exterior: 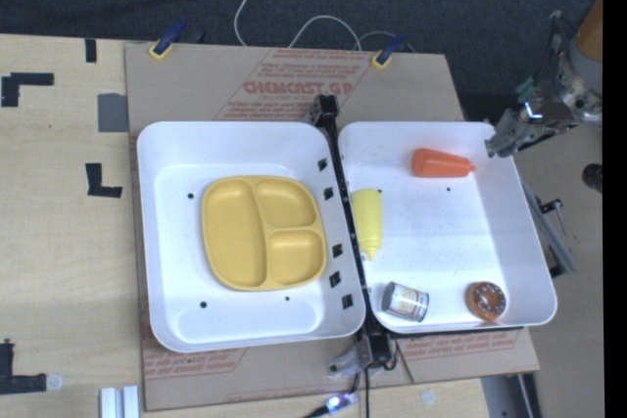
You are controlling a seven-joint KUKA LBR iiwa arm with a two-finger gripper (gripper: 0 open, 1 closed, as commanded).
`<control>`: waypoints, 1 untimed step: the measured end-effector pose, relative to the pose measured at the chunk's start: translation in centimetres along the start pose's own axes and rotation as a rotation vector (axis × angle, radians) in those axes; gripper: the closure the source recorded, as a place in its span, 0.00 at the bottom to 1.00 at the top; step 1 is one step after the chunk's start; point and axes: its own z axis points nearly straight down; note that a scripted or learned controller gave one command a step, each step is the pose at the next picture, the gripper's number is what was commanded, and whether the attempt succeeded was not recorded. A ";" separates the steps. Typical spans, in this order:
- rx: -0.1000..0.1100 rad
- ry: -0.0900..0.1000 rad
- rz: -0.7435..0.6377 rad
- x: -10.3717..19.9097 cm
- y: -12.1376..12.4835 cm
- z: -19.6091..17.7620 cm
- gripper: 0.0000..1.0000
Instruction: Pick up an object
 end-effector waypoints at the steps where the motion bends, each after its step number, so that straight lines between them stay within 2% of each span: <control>1: 0.007 0.003 -0.003 4.7 0.8 2.0 1.00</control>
